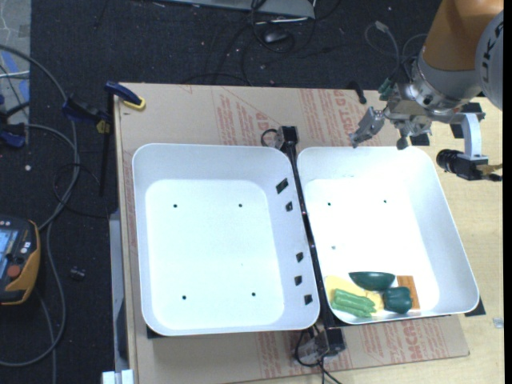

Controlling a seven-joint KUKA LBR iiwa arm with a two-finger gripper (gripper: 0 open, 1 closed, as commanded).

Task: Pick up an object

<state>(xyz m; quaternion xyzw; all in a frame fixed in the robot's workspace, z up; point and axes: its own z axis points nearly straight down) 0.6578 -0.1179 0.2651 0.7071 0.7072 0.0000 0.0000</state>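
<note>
Objects cluster in the near corner of the right bin [448, 214]: a dark green bowl [373, 279], a ridged green cob [353, 302], a teal lump [398, 299], a flat yellow piece [340, 284] and an orange block [409, 283], all touching or overlapping. The gripper [387, 130] hangs above the bin's far rim, well apart from them; its jaws stand spread, holding nothing. The left bin [152, 214] is smooth white plastic on the cardboard-topped desk [224, 110].

Robotics lab: bench [240, 106], loose cables [48, 146].
</note>
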